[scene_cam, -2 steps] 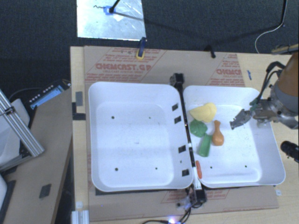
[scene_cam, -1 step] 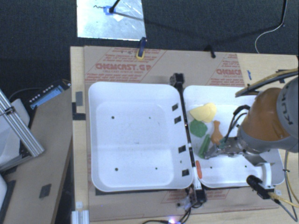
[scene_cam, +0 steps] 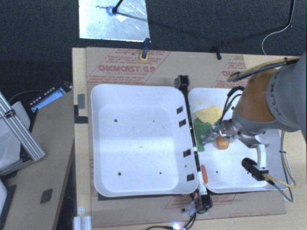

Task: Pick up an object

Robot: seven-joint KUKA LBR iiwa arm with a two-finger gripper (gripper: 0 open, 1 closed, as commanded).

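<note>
Surroundings: you have two shallow white bins side by side on a cardboard sheet printed in red letters (scene_cam: 125, 67), which lies on the tabletop (scene_cam: 53, 143). The left bin (scene_cam: 139, 140) sits beside the right bin (scene_cam: 230, 176), and a black divider strip with clips (scene_cam: 188, 123) runs between them.
In the way: the grey arm with its orange band (scene_cam: 256, 99) reaches in from your right and covers the upper right part of the right bin. A black cable connector (scene_cam: 254, 169) hangs from the arm over the bin floor, with a yellow cable trailing off it.
Outside the bins: a shiny metal sheet (scene_cam: 114, 13) lies on the dark floor above the cardboard. A yellow and blue clip (scene_cam: 144, 51) sits at the cardboard's top edge. Aluminium framing (scene_cam: 17, 133) stands at your far left.
Count: two bins and one arm. You can make out four things in the right bin: one yellow object (scene_cam: 209, 114), one green object (scene_cam: 201, 131), one small orange object (scene_cam: 222, 143), and one red-orange stick-like item (scene_cam: 204, 174) along the bin's left wall.
End effector: it (scene_cam: 213, 135) is low in the right bin, at the green object. You cannot tell whether it is open, closed or gripping anything.
Target relative to end effector: the orange object lies just beside it towards your right, the yellow object just above it, and the red-orange item well below.
</note>
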